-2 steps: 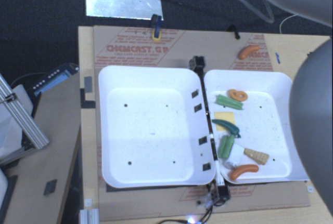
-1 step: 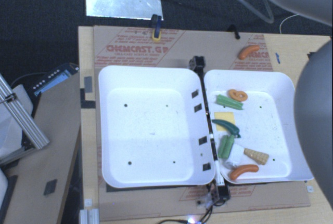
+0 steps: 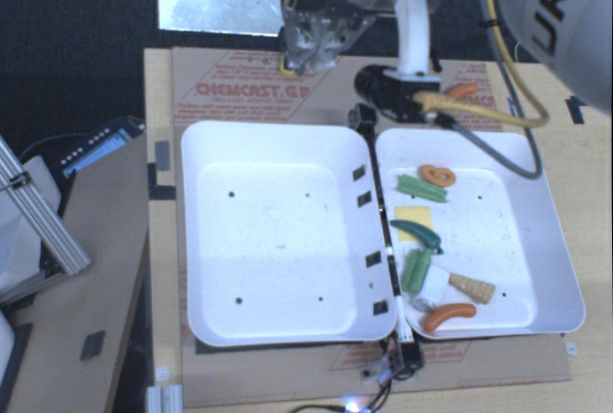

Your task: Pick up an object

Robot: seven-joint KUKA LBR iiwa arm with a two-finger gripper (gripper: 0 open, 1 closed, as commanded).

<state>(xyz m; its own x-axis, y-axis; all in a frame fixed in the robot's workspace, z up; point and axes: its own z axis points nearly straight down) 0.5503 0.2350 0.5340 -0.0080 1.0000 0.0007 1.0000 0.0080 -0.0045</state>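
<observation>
Small toy foods clustered in the right bin [image 3: 551, 239]: an orange pretzel [image 3: 438, 175] just above a green bean pod [image 3: 422, 189], a yellow square [image 3: 414, 215], a dark green pepper [image 3: 418, 232], a green pickle [image 3: 417, 268], a tan cone [image 3: 472, 287], an orange sausage [image 3: 448, 314] at the front. Left bin [image 3: 278, 229] alongside, touching at the middle. Gripper [image 3: 308, 45] raised beyond the bins over the cardboard [image 3: 239, 85] — jaw spread impossible to tell, nothing seen between them. Grey arm overhead, upper right.
</observation>
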